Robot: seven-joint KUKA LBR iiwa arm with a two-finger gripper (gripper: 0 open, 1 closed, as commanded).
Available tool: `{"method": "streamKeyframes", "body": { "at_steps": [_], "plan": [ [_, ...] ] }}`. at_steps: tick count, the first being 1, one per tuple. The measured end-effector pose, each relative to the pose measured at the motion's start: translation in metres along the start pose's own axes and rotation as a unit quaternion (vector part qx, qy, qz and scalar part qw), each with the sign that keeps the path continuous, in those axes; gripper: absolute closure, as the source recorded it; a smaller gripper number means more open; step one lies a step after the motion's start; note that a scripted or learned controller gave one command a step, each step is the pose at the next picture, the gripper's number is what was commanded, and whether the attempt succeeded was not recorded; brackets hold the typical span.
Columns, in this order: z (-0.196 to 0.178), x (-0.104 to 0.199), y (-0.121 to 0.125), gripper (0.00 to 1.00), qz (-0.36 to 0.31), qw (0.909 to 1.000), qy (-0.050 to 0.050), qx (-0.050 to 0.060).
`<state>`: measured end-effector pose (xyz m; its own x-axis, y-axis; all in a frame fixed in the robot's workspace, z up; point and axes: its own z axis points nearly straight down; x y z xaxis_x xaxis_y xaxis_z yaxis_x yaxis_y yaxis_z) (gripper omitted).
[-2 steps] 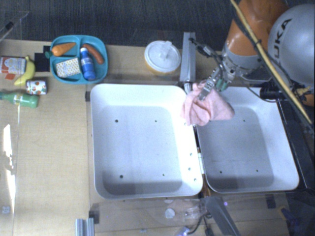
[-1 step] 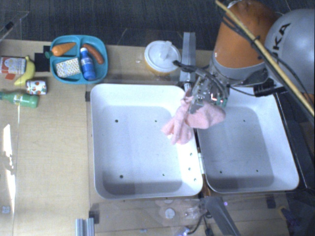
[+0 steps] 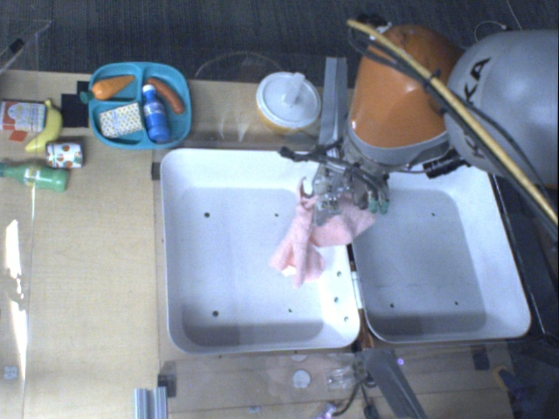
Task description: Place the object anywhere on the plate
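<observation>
- Pink cloth (image 3: 307, 236) hangs from my end effector (image 3: 343, 197) near the centre of the frame, its upper edge bunched at my fingers and the rest drooping down-left over the left bin (image 3: 210, 321), close to the wall it shares with the right bin (image 3: 454, 312).
- My end effector looks clenched on the cloth's top fold; the grasp seems to catch only an edge, so I judge it fragile.
- Blue divided plate (image 3: 179, 90) sits on the desk (image 3: 79, 278) at the upper left of the frame, well apart from me, already bearing a carrot (image 3: 113, 86), a small blue bottle (image 3: 155, 113) and other toy food.
- To do this carry well, I should lift until the dangling tail clears the bin's rim, then travel smoothly up-left, avoiding jerks that could shake the cloth loose.
- A white lidded cup (image 3: 289, 100) stands at top centre beside my path; I should pass clear of it and release only above the plate.
</observation>
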<state>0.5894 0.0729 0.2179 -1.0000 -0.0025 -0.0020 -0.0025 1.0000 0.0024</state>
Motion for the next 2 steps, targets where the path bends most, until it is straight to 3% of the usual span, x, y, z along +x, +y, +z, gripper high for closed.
{"method": "streamKeyframes", "body": {
  "at_steps": [1, 2],
  "plan": [
    [-0.0041, 0.0271, 0.0438, 1.0, -0.002, 1.0, -0.001, 0.0],
    [-0.0043, 0.0269, 0.0435, 0.0, -0.002, 1.0, -0.001, 0.0]
  ]
}}
